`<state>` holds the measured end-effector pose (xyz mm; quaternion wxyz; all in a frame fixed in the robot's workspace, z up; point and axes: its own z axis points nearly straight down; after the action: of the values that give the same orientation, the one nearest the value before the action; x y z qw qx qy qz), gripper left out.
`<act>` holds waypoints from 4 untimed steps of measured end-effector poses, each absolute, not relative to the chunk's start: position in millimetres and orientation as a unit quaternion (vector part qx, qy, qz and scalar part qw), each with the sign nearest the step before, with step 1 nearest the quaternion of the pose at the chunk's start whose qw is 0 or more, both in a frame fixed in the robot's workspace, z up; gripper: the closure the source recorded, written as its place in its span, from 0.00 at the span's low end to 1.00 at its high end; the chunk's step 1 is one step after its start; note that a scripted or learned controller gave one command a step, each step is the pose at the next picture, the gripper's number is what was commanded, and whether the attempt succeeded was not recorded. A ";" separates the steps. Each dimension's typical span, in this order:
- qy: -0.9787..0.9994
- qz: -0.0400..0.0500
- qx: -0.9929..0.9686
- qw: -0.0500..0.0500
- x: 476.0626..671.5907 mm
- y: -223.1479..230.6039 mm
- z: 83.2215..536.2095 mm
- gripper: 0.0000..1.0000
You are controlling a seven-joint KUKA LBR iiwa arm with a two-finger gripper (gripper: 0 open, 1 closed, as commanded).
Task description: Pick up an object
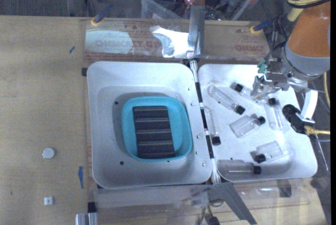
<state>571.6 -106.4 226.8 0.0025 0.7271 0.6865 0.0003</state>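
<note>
The tabletop (pixel 37 87) stretched across the frame, tan and bare on its left side. On it sat two shallow white bins side by side. The left bin (pixel 105 87) filled the middle of the frame and held a turquoise tray (pixel 181 129) with a dark ribbed insert (pixel 153 132) in its centre. The right bin (pixel 299 166) lay at the right of the frame, touching the left one along a shared edge.

My arm (pixel 310 34) came in from the upper right, its orange band wide above the grey wrist. My gripper (pixel 268 82) hung over the upper right part of the right bin, and whether my jaws stood apart or together I could not tell from this view.

Several clear vials with black caps lay scattered in the right bin. One long vial (pixel 226 99) lay slanted to the left of my gripper, near it. A small black-capped piece (pixel 237 87) sat just beside my gripper on its left. A vial (pixel 274 113) lay just below my gripper, standing nearly vertical in the frame. Another vial (pixel 245 125) lay further below and left, one (pixel 269 152) lower still, and one (pixel 241 169) along the bin's bottom edge.

Far left on the tabletop lay a small grey disc (pixel 48 153).
</note>
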 end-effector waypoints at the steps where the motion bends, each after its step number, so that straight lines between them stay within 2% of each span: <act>1: 0.700 0.000 0.714 0.000 597.2 -60.5 195.9 1.00; 2: 0.710 -0.001 0.705 -0.001 569.4 -125.4 107.8 1.00; 3: 0.710 0.000 0.705 0.000 569.7 -125.2 108.1 0.00; 4: 0.719 0.001 0.695 0.002 571.7 -102.3 88.4 0.00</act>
<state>571.7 -102.3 88.4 0.0022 0.6954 0.7186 0.0008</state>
